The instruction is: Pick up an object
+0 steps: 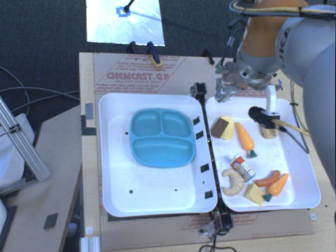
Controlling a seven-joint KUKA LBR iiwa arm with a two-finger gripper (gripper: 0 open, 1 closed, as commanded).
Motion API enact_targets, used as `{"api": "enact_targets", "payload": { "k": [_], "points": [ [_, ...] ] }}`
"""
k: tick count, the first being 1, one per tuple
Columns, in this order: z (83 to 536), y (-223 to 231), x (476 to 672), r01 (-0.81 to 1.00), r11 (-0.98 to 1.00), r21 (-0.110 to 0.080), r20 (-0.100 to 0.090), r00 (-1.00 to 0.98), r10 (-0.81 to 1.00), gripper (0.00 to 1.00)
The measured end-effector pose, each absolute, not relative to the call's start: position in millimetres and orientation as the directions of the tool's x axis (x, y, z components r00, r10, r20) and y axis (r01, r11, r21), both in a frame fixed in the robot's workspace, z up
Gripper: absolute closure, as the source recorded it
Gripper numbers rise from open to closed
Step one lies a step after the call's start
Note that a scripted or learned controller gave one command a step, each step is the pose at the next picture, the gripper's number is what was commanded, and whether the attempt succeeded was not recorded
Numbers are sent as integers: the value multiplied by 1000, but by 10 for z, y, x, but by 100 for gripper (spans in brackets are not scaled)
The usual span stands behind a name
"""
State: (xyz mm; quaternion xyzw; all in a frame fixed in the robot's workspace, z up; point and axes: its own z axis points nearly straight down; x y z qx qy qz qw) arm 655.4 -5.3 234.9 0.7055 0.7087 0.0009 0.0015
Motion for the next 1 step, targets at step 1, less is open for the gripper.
{"api": "enact_targets", "payload": {
  "k": [1],
  "points": [
    [2346, -85, 6528, 1000, 2, 3, -1, -2, 1000, 100]
  ]
}}
